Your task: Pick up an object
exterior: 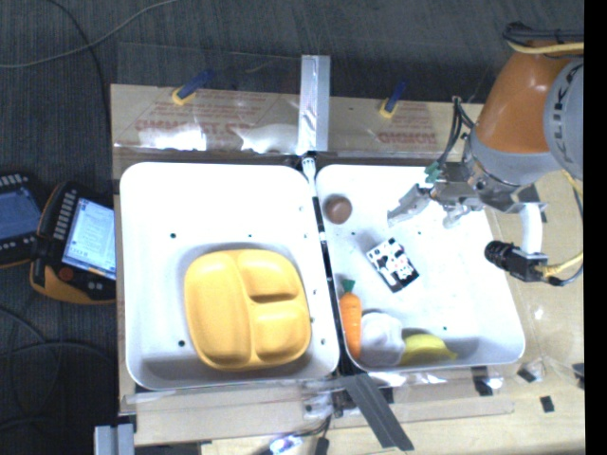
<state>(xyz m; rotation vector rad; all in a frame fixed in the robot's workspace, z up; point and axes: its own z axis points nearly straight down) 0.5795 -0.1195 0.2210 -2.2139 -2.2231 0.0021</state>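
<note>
My gripper (429, 209) hangs over the upper middle of the right bin (493, 292), its two fingers spread apart with nothing between them. Below and left of it a small black-and-white block (393, 263) lies on the bin floor. A small brown round object (337, 208) sits near the bin's upper left corner. Along the front edge lie an orange carrot (350, 319), a white rounded object (381, 333) and a yellow banana (426, 348), packed close together.
A yellow divided tray (248, 305) fills the middle of the left bin (152, 216). A divider wall (321, 254) separates the two bins. A handheld pendant (76, 245) lies off the bench to the left. A black cable connector (512, 257) hangs by the right bin's edge.
</note>
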